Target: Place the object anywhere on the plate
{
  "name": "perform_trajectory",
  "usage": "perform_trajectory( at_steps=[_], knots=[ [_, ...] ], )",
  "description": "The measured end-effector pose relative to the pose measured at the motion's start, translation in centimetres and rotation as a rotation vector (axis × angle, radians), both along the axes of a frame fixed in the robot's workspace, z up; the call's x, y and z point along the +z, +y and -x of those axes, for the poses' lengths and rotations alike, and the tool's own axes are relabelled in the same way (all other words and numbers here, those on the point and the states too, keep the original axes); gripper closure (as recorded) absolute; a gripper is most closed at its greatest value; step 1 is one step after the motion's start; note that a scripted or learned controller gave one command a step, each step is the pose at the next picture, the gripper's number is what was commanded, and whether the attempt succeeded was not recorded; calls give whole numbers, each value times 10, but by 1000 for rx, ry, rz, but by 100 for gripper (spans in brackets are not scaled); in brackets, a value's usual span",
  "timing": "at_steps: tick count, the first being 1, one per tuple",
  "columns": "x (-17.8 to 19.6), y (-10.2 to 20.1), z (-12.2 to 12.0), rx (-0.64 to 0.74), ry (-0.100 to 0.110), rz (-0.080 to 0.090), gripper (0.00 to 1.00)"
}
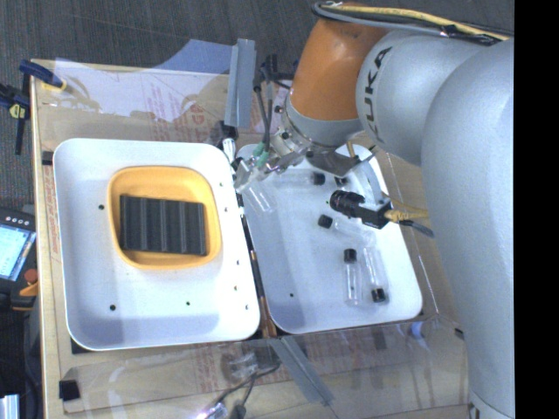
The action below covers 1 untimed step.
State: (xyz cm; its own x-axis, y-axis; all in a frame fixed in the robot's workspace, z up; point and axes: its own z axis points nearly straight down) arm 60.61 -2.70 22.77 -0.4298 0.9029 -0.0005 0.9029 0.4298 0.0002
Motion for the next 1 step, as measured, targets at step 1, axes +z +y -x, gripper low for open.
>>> perform_trajectory(
  at_steps=[1],
  knots=[
    [0, 0, 0, 0, 0, 0, 0]
  ],
)
